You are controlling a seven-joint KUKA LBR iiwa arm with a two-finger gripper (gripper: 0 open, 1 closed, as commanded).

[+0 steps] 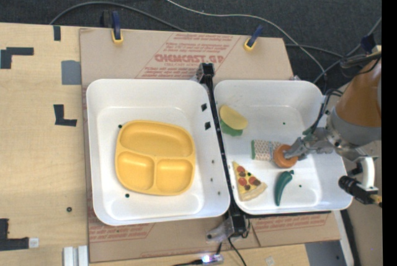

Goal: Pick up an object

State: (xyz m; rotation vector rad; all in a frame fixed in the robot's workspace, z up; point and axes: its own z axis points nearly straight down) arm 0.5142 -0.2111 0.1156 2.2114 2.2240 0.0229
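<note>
The right bin [310,97] holds several toy foods. An orange round piece [284,157] lies near its middle, next to a speckled green-and-white piece [263,149]. A pizza slice [247,181] and a dark green pepper [282,186] lie toward the front. A yellow-and-green taco-like piece [232,120] sits at the back left. My gripper [296,150] reaches in from the right, low in the bin, with its tip at the right edge of the orange piece.
The left bin [99,97] holds a yellow divided plate [155,156]. A black clip [206,72] sits where the two bins meet. Two yellow clamps [116,34] hold the cardboard base at the back. Cables run across the dark floor behind.
</note>
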